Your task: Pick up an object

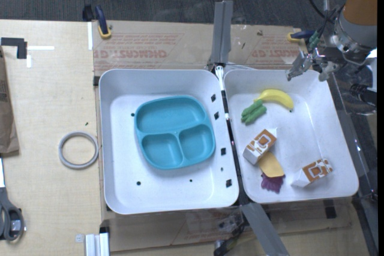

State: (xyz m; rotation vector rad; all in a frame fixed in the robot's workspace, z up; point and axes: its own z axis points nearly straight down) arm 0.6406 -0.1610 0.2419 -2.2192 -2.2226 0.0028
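Gripper [309, 66] hovering above far right corner of right bin [345, 147], jaws apart, holding nothing. Nearest obj: banana [275, 97], lying in bin's far half, down-left from jaws, well apart. Long axis approx. left-right, curved, stem end pointing right. Green veg [253, 111] just beside, lower left.
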